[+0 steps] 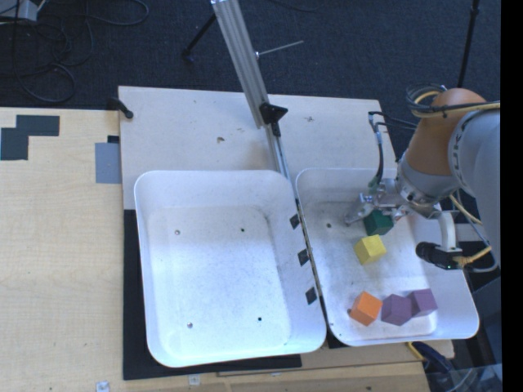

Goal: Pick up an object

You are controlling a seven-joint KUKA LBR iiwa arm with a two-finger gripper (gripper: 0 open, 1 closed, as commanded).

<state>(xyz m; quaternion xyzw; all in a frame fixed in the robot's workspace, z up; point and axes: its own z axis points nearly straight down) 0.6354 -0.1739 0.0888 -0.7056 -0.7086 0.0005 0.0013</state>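
My gripper is low in the right bin, near its far end. A dark green block lies directly under it, partly hidden by the gripper body. Whether the block is gripped or just lying on the bin floor is unclear. A yellow cube lies just in front of the green block. Near the bin's front edge sit an orange cube and two purple blocks, side by side.
The left bin adjoins the right bin along a divider with black clips. A slanted aluminium rail rises behind the bins. The arm's grey body and orange band overhang the right bin's far right corner, with cables beside it.
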